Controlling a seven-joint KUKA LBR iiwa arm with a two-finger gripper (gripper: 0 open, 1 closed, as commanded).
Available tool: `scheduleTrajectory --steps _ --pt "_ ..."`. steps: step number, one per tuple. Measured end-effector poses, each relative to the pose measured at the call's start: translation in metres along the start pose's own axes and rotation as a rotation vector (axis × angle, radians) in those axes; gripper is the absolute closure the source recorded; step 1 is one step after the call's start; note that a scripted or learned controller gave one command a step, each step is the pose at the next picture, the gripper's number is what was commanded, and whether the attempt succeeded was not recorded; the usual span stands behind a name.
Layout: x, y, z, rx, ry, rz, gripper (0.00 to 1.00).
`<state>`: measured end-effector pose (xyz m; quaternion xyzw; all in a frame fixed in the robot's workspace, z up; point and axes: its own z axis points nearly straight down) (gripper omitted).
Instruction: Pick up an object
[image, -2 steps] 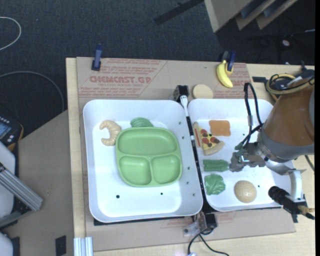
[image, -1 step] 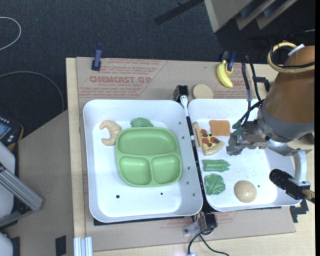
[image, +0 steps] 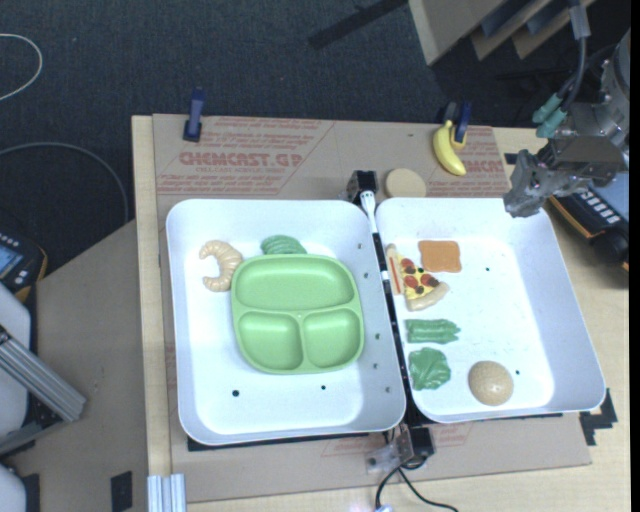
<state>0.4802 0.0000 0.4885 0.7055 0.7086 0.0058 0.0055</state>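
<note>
Red lettering on the brown board (image: 300, 150) at the top of the frame reads "CHEMCAST G.P"; fainter print runs above it, too small to read. Blue clamps pin the board's top edge.

The left bin (image: 195, 330) is crowded: a green divided tray (image: 297, 312) fills its middle, with a croissant (image: 220, 264) just beside the tray's upper left and a green leaf (image: 283, 245) at its top edge.

The right bin (image: 540, 300) keeps its items along its left side: an orange square (image: 439, 256), a pizza slice (image: 416, 282), two green leafy pieces (image: 431, 331), and a tan round bun (image: 490, 382) near the lower edge. Its right half is bare white floor.

A banana (image: 449, 150) and a tan disc (image: 405, 183) lie on the board above the bins.

The gripper (image: 525, 195) hangs over the right bin's upper right corner, apart from every item; whether it is spread or closed, I cannot tell.
</note>
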Motion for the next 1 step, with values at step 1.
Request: scheduleTrajectory --steps 1 --pt "0.0650 -0.0018 0.0559 0.022 0.000 -0.001 1.00"
